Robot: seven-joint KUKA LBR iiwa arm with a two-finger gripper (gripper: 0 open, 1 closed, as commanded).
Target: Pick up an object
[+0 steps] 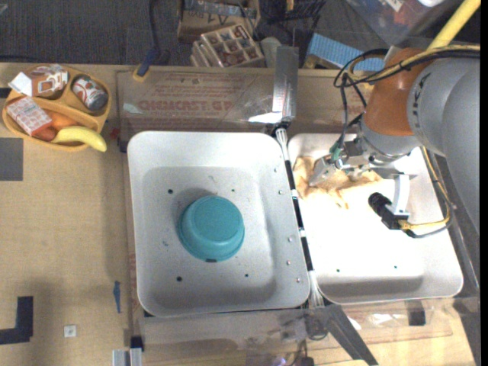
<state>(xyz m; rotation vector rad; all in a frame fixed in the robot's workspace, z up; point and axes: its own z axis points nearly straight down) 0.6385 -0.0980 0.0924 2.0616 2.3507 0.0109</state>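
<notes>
A teal bowl point(212, 227) lies upside down in the middle of the left bin point(152, 158). The gripper point(324, 171) hangs over the right bin point(427, 280), near its upper left corner. Whether it is open or closed cannot be told.

Red letters run along the long brown box point(200, 101) behind the bins, but they are too blurry to read. The small packs in the yellow bowl point(46, 128) have blurry labels too.
</notes>
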